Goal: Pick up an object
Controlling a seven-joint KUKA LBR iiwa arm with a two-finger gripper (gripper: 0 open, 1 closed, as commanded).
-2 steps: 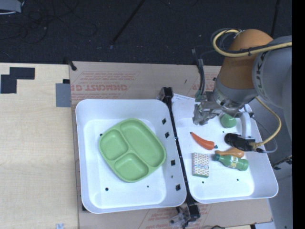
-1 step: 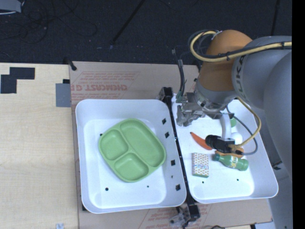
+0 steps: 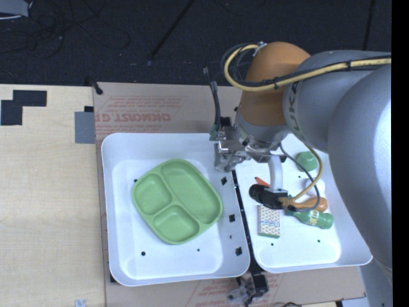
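Green plate [image 3: 177,200]: a three-compartment dish lying flat in the middle of the left bin [image 3: 121,248], the only thing in there.
Hand [image 3: 223,160]: hanging over the wall where the two bins meet, towards their far end; from here I cannot tell whether it is open or closed, and I see nothing held in it.
Direction: the green plate lies left of the hand and nearer the camera, its closest rim just beside it.
Long axis: runs on a slant from the bin's far left towards its near right, so the raised rim is the likeliest place to pinch.
Other candidates: a patterned packet [image 3: 269,221] and a small green bottle [image 3: 316,219] in the right bin [image 3: 348,251], on the hand's other side.
Judgement: the plate is wide and shallow; a grab at its flat middle would probably slip.
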